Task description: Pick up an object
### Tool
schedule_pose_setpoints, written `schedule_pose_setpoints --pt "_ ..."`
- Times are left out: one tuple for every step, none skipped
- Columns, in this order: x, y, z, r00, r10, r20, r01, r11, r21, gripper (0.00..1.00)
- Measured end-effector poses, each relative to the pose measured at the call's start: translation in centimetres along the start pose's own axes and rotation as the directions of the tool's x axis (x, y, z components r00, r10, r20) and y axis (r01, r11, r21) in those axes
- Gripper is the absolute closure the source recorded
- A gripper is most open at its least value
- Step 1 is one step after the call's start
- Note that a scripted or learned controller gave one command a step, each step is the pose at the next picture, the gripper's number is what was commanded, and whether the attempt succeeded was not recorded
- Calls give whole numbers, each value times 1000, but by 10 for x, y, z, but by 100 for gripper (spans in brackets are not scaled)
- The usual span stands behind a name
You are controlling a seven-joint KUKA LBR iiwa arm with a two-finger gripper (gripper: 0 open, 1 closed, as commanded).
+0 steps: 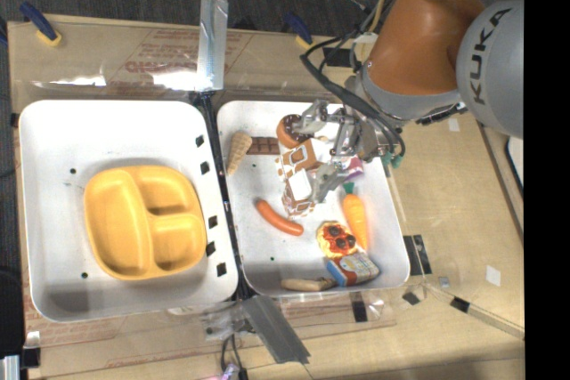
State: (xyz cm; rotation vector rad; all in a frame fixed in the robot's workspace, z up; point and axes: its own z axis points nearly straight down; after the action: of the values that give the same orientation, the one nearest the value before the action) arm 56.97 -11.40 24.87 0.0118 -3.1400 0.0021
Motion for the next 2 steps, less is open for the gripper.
schedule_pose_setpoints --pt "-18 -1 98 996 -92 8 92 996 0 0" --pt "-60 -3 154 999 -34 9 34 999 1 0"
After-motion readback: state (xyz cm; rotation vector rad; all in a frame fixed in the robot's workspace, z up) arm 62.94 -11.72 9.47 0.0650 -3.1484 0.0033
